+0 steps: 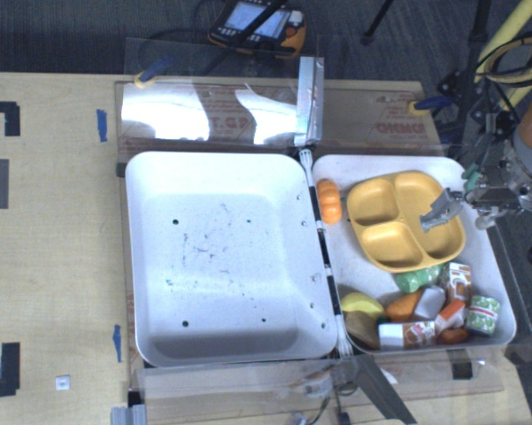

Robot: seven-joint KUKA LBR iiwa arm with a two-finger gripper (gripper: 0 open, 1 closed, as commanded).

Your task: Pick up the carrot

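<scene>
The gripper hangs over the right edge of the yellow divided plate in the right bin; how it is set I cannot tell, and nothing shows in its grasp. The carrot appears to lie below the plate, wedged among packets and a yellow fruit. A descent there risks snagging neighbours, or mistaking the orange piece by the divider.

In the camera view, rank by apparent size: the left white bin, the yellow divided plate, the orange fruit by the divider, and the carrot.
1. Left white bin
2. Yellow divided plate
3 and 4. Orange fruit and carrot: they look alike, and clutter partly hides the carrot, so I won't rank them.
</scene>
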